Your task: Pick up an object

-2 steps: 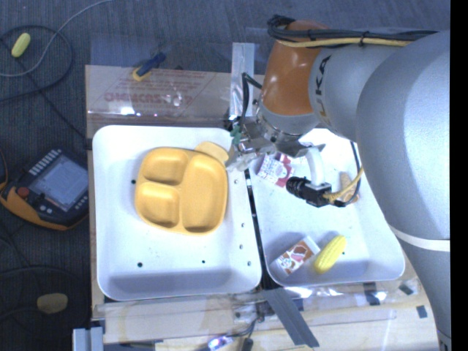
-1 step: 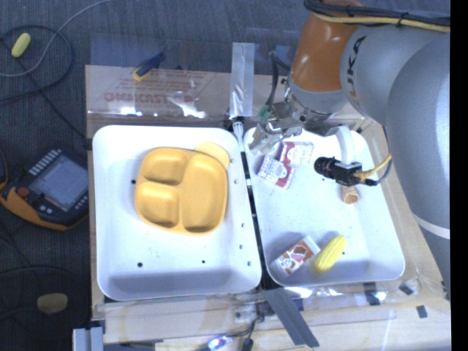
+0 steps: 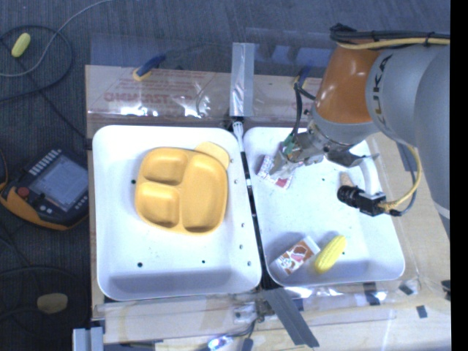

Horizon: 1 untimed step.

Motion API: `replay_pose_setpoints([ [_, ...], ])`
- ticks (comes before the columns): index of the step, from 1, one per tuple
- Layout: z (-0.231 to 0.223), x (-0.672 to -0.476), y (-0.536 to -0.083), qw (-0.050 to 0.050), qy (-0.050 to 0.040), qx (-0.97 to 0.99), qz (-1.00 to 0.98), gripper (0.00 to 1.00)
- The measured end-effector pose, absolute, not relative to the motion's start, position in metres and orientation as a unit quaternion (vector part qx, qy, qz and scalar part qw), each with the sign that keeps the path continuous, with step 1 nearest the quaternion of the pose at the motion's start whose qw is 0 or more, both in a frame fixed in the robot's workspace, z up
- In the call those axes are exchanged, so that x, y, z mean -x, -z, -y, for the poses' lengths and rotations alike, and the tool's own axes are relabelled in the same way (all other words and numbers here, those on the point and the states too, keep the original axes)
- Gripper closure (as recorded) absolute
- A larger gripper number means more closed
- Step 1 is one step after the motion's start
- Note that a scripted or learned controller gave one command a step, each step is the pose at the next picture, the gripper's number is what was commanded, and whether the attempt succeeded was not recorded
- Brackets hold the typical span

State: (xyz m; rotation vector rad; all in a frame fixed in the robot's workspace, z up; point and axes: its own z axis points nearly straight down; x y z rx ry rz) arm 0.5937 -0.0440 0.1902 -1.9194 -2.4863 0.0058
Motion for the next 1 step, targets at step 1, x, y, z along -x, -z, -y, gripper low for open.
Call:
replay_pose_setpoints([
  [1, 0.0905, -0.6016, -0.1837, -0.001, -0.0010, 0.467, 0.884, 1.00],
])
